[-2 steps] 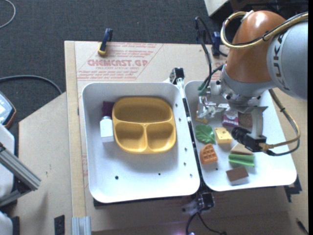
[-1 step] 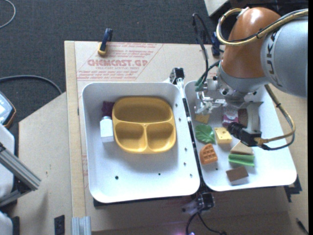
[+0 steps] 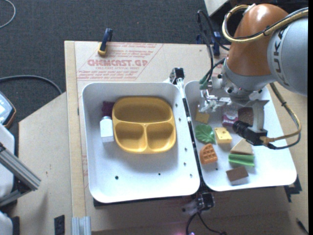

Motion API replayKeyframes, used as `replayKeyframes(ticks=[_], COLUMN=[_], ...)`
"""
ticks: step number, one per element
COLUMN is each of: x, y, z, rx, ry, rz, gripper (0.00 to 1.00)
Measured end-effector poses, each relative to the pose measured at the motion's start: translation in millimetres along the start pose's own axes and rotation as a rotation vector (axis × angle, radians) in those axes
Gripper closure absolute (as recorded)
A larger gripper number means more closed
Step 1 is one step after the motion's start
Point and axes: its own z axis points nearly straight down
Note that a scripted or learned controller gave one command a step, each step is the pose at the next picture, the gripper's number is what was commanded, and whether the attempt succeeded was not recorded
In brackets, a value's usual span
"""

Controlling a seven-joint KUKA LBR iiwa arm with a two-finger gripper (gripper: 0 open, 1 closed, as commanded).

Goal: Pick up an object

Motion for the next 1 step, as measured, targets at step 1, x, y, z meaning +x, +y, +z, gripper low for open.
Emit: replayKeyframes(ticks=[1], x=[13.4], y=[-11.1], z=[12.1], rx=[0.008], ry=[0.001], rz=[-0.002], gripper=[1.00])
